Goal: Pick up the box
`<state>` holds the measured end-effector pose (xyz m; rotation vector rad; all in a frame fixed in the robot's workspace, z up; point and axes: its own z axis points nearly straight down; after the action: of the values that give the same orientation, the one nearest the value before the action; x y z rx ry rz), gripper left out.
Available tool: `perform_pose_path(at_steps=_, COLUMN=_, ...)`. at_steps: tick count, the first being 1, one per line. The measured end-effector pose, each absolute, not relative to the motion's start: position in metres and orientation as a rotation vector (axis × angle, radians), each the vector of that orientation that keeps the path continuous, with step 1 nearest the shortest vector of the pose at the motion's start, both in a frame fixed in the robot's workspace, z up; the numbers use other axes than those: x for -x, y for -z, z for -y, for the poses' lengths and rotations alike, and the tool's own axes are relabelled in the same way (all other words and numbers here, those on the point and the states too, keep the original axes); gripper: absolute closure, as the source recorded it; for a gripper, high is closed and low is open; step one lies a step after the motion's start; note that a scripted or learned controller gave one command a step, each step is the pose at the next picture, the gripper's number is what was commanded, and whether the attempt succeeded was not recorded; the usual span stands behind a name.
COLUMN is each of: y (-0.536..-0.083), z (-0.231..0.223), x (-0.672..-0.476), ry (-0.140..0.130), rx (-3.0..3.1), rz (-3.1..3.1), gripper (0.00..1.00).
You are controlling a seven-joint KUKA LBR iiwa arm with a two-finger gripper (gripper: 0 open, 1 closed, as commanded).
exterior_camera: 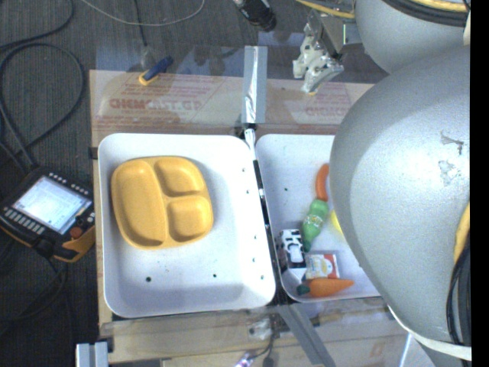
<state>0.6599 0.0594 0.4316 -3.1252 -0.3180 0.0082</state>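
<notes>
The small red-and-white carton box lies flat near the front edge of the right-hand shallow white bin. An orange plastic carrot lies just in front of it. A green plastic bottle lies just behind it, and a small black-and-white item sits just to its left. The left-hand shallow white bin holds a yellow compartment tray. The claw hangs above the bench beyond the bins, well apart from the box; its finger state cannot be determined.
</notes>
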Motion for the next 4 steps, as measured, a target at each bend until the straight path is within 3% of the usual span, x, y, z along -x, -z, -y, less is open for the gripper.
perform_pose_path(at_steps=1, y=-0.431, z=-0.119, x=-0.647, ry=-0.009, rx=3.125, rz=0.321, gripper=1.00)
perform_pose_path(at_steps=2, y=-0.438, z=-0.119, x=-0.648, ry=-0.018, rx=3.124, rz=0.323, gripper=1.00)
perform_pose_path(at_steps=3, y=-0.433, z=-0.171, x=-0.616, ry=-0.009, rx=2.966, rz=1.048, gripper=1.00)
perform_pose_path(at_steps=4, y=-0.432, z=-0.234, x=-0.662, ry=-0.008, rx=2.944, rz=1.109, gripper=1.00)
